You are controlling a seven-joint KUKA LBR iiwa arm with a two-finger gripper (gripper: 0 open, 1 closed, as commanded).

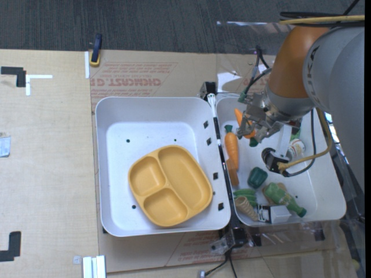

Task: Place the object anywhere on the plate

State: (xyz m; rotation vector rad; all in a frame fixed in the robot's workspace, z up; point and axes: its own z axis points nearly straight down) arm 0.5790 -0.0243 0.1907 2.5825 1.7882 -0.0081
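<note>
The yellow divided plate [170,185] lies in the left white bin [116,120], toward its front. My gripper [248,126] hangs over the left part of the right bin [324,201], close to its left wall. It is shut on a small orange object [248,134], whose ends stick out on either side of the dark fingers. Just below and left of the gripper, a carrot [232,148] with a green top lies along the bin's left wall.
Lower in the right bin are a dark green pepper [257,177], a green bottle [280,197], a ridged tan piece [244,206] and a white bottle [294,148]. A black cable loops off the wrist [290,164]. The divider wall [218,149] separates the bins.
</note>
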